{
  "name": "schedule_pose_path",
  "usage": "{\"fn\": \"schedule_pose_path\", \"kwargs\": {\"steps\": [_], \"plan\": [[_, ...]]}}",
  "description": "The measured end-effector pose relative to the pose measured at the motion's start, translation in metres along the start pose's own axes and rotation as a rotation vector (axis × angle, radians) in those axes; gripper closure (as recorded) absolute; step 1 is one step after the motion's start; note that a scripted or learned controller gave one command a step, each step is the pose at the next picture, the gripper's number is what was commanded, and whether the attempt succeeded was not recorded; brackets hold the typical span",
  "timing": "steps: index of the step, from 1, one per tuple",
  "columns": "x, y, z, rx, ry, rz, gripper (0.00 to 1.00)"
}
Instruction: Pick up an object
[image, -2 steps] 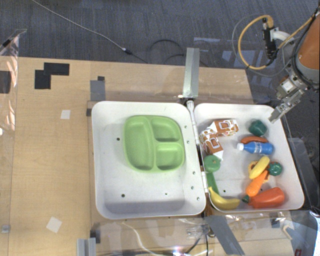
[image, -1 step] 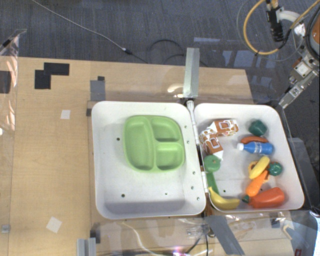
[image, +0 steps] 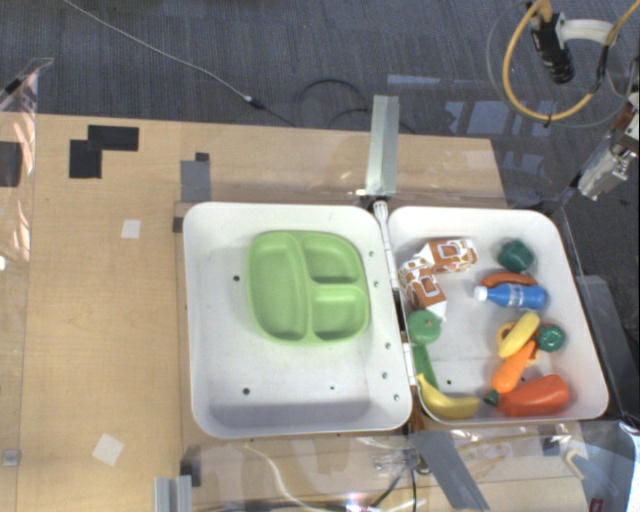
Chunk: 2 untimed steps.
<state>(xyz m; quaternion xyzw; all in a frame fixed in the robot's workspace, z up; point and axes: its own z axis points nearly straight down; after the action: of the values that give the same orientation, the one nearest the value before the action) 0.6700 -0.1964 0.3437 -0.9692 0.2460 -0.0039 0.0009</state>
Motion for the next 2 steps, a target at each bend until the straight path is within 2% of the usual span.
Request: {"fn": "schedule_pose_path", "kwargs": {"steps": [1, 2], "plan": [[-0.0594, 0.0429, 0.0729, -0.002, -0.008, -0.119, 1.00], [-0.0591, 0.0409, 0.0709, -0.001, -0.004, -0.123, 0.00]]}}
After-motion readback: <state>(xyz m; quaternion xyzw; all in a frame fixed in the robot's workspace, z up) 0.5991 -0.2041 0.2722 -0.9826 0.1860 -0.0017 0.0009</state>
